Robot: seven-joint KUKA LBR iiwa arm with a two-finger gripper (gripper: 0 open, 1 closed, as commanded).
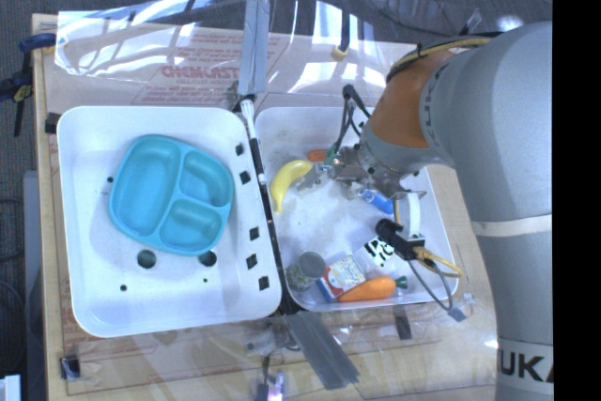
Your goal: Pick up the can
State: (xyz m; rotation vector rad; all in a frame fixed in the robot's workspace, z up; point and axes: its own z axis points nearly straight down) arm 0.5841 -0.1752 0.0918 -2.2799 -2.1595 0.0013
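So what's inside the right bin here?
The right bin holds a banana, a can at the front, a carton, a carrot and a black-and-white item. The arm and end effector cover the bin's back right.

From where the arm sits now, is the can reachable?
Probably yes. The can stands top-up near the right bin's front edge, nothing over it; a carton crowds its right side.

You have two white bins (pixel 84 296), one blue tray (pixel 171 194), one banana (pixel 285 181), one carrot (pixel 368 289), one can (pixel 306 270).
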